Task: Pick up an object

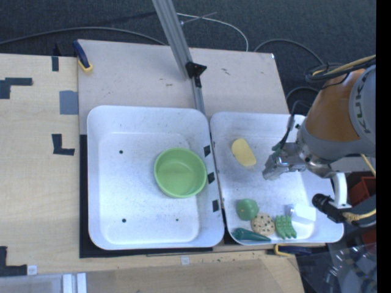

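The right bin holds a yellow lump near its far left. Along its near edge lie a green ball, a speckled tan cookie-like piece, a dark teal piece, a green ridged toy and a small white block. My gripper hangs over the middle of the right bin, just right of the yellow lump and above the green ball. Nothing shows between its fingers.
A green bowl sits in the left bin. A grey metal pole slants down to the bins' shared far edge. Cables lie on the dark floor behind the bench.
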